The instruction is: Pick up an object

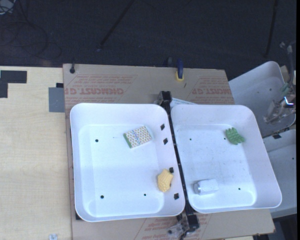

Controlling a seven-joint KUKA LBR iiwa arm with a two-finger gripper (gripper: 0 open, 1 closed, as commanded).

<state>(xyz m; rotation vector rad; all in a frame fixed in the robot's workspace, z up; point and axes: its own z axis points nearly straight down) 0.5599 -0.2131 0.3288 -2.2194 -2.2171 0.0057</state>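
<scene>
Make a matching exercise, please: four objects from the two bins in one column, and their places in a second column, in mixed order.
Objects:
1. patterned block
2. yellow object
3. green object
4. pale white object

Places:
A. right bin, far right part
B. left bin, near right corner
C. right bin, near left part
D. left bin, far middle

Pairs: 1-D, 2-B, 3-A, 4-C

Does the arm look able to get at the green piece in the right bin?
Probably yes. The green piece lies alone in the right bin, nearest the arm's side, with nothing on top of it.
</scene>
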